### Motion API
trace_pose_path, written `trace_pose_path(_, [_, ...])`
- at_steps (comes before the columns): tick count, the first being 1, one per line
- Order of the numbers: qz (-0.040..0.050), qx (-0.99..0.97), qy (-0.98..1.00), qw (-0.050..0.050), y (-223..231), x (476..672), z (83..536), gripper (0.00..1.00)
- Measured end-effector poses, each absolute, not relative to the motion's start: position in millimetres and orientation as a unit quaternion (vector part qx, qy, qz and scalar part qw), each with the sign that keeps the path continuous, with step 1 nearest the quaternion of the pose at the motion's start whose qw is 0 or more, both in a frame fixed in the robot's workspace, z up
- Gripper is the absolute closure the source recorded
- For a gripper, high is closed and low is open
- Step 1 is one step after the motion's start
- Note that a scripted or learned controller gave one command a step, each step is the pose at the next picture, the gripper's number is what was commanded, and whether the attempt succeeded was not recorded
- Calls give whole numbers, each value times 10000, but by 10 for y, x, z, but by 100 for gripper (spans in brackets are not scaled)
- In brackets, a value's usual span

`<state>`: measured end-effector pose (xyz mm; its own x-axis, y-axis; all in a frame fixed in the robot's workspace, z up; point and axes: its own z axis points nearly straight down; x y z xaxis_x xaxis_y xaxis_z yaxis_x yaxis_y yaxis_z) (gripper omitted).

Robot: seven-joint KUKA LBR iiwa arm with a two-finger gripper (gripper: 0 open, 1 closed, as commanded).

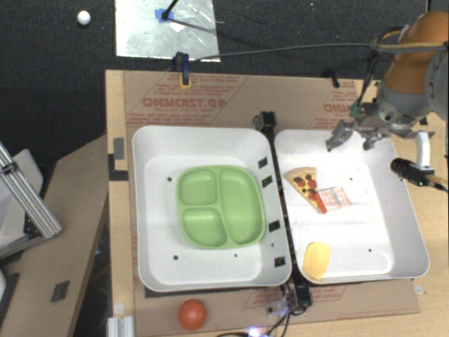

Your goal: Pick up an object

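Note:
In the right bin [403, 223] lie a toy pizza slice [302, 181], a small red-and-white packet [330, 199] just right of it, and a pale yellow rounded piece [317, 258] near the front left corner. My gripper [354, 139] hangs over the bin's back edge, above and to the right of the pizza slice. Its two fingers stand apart, open, with nothing between them. The left bin [151, 188] holds a green divided plate [219, 206].
An orange-red ball [192, 314] rests on the cardboard in front of the left bin. A black divider [275, 202] runs between the bins. A silver sheet [167, 20] and a small white ball [84, 17] lie on the dark surface behind the bench.

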<state>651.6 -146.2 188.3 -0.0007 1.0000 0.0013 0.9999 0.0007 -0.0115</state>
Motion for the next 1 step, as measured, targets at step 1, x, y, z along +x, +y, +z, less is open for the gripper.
trace_pose_path(1, [-4, -7060, -7082, -8, -1459, 6546, 1973, 0])
